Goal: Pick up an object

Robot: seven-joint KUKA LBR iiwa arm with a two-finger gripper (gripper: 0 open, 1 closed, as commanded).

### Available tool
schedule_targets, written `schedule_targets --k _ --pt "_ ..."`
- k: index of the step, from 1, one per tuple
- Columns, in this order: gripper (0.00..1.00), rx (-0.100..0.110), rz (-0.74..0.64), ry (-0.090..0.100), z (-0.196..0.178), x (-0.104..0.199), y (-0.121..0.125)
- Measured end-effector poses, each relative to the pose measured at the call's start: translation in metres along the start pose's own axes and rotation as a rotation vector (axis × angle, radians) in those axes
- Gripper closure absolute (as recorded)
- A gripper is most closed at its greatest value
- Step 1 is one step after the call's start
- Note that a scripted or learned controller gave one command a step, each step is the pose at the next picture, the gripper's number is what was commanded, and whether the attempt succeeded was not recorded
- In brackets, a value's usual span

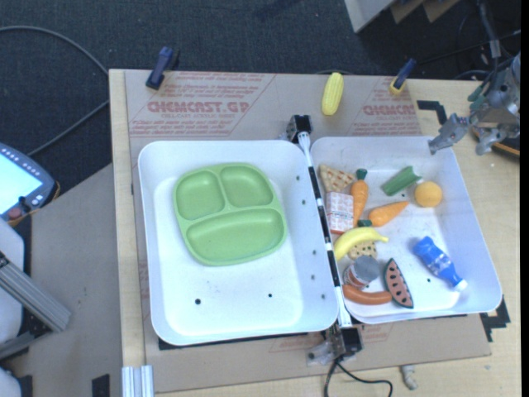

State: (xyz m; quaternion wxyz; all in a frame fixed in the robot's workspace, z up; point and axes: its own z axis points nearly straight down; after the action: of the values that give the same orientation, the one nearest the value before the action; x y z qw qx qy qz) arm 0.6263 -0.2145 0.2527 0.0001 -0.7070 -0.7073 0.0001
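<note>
The right bin (471, 213) holds several toy foods: a waffle (335, 177), a small carrot (359, 195), a green piece (400, 180), a yellow-orange ball (427, 193), a longer orange carrot (387, 213), a banana (359, 240), a blue bottle (436, 260), a watermelon slice (399, 283), a sausage (366, 295) and a pink-white packet (339, 212). My gripper (464, 137) hangs over the bin's far right corner, above the rim. It is open, with nothing between its fingers (442, 136). The ball and green piece lie closest, below and left of it.
The left bin (157, 246) carries a green divided plate (230, 213). A yellow corn cob (332, 93) lies on the cardboard behind the bins. Blue clamps (159, 67) (402, 75) grip the board's far edge. A black divider (318, 213) runs between the bins.
</note>
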Motion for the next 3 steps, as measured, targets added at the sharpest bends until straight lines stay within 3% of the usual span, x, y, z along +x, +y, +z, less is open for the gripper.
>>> schedule_targets --k 1,2,3 --pt "0.00 0.002 -0.001 0.001 0.117 0.037 0.026" --pt "0.00 0.004 -0.003 0.010 0.169 -0.001 0.032" --pt "0.00 0.001 0.000 0.001 0.168 0.025 0.003"
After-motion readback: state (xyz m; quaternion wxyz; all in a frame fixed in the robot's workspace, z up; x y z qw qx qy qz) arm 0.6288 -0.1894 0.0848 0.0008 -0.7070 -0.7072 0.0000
